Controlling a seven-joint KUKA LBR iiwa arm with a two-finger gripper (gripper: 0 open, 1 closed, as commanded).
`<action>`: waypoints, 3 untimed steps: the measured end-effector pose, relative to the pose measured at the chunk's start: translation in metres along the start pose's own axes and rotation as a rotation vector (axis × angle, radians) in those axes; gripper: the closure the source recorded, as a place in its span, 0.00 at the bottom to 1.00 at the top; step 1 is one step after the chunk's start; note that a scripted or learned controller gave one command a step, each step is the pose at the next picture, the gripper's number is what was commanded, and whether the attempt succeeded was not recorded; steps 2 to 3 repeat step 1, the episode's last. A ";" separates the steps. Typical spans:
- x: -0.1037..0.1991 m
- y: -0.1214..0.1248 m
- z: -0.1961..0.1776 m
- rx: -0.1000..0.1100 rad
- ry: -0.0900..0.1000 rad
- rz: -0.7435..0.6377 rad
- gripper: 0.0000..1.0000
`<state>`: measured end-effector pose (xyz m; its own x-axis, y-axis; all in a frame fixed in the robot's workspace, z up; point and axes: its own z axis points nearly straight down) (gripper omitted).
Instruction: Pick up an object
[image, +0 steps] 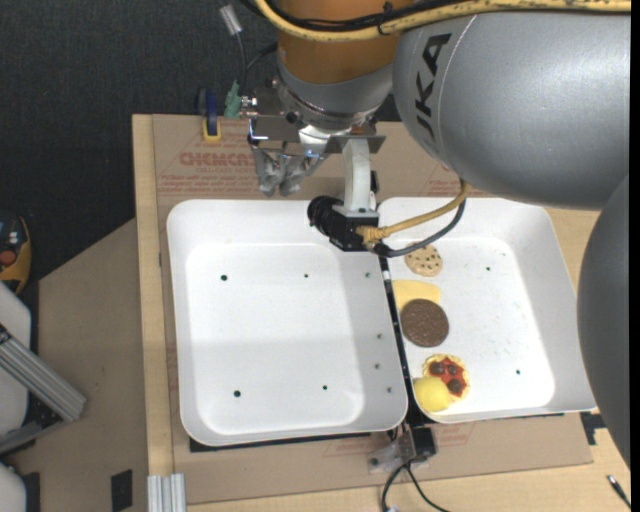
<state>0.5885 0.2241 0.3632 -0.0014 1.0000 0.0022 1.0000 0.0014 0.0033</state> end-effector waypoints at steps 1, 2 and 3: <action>0.001 0.001 -0.008 0.000 0.000 -0.001 1.00; 0.001 0.001 -0.008 0.000 0.000 -0.001 1.00; 0.001 0.001 -0.008 0.000 0.000 -0.001 1.00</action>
